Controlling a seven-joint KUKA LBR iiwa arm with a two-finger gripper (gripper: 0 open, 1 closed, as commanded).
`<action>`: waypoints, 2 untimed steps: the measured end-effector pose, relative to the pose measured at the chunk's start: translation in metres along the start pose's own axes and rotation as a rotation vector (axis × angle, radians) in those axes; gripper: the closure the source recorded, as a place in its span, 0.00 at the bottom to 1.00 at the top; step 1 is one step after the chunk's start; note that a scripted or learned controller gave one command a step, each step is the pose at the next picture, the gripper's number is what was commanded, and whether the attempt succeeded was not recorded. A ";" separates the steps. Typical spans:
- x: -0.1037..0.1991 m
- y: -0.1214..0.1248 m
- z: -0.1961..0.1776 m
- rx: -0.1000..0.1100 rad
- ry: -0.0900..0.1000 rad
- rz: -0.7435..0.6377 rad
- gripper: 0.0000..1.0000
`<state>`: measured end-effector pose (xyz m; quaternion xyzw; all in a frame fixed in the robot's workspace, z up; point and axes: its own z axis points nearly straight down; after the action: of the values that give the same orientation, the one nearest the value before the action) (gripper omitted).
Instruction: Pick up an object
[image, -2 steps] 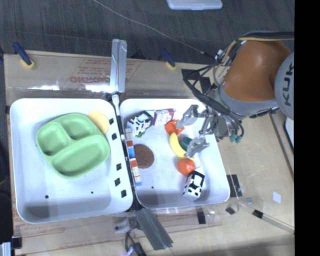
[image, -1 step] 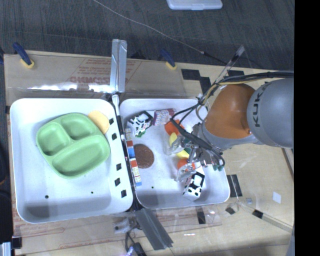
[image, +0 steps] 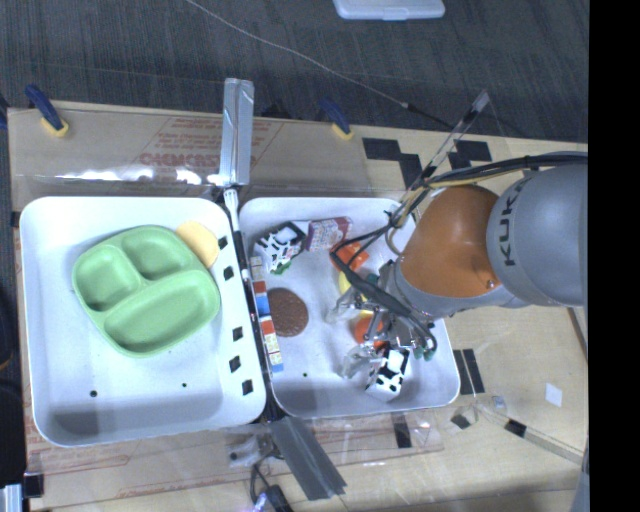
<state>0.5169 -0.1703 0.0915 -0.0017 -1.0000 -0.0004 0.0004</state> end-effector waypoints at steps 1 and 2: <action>-0.002 0.002 -0.011 0.000 -0.003 -0.008 1.00; 0.028 0.028 -0.008 0.000 0.000 -0.005 1.00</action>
<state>0.4890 -0.1420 0.0992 0.0007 -1.0000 -0.0006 0.0006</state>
